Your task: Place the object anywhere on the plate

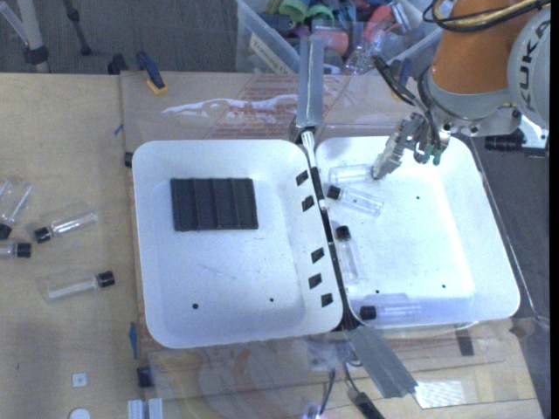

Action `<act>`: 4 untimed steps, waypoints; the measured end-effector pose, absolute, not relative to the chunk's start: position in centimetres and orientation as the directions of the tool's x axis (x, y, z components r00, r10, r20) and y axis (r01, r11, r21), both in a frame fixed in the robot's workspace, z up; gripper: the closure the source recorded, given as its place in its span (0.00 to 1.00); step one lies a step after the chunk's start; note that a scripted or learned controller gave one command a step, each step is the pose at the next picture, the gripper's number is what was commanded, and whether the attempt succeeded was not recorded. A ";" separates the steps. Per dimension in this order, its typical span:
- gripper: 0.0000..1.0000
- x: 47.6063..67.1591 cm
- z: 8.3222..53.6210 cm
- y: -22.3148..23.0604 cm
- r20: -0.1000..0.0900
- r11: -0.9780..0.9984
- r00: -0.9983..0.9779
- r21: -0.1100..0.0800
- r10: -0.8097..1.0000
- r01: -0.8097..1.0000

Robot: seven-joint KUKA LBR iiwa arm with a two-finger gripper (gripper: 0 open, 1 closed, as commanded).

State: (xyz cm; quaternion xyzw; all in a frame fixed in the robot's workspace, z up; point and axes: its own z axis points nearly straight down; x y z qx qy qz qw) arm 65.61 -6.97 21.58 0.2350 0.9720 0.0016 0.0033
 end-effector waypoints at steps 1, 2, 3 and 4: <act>1.00 61.1 18.5 3.7 0.000 0.992 -0.992 0.002 0.124 0.124; 1.00 61.9 35.0 8.0 -0.005 0.972 -0.972 0.003 0.234 0.234; 1.00 56.9 28.3 14.1 0.001 0.901 -0.901 0.000 0.433 0.433; 1.00 51.9 30.5 21.5 0.000 0.692 -0.692 0.001 0.722 0.722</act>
